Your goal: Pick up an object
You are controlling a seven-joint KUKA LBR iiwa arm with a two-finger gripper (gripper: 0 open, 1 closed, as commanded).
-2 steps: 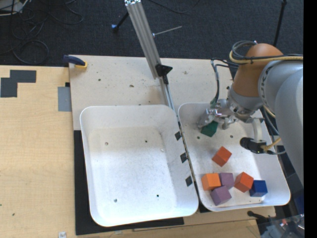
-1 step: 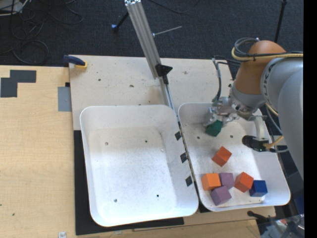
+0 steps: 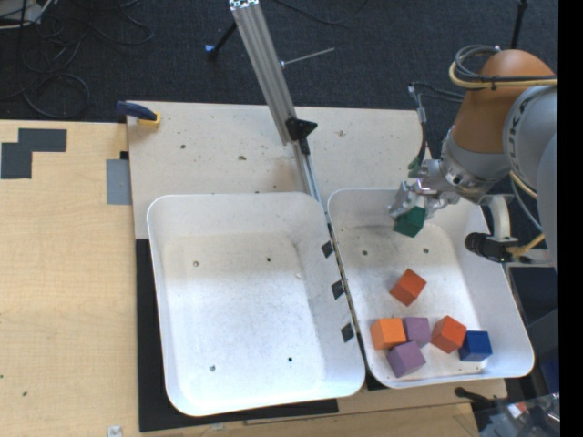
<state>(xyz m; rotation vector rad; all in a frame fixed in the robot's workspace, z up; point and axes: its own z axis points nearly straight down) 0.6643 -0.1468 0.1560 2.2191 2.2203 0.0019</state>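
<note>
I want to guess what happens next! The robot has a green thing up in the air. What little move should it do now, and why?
Probably lift a little higher. The end effector seems to hold the green block above the right bin, and more height would keep it clear of the bin wall.

Over the right bin, the gripper held a green block between its fingers, well apart from the orange, purple and blue blocks clustered below.
</note>
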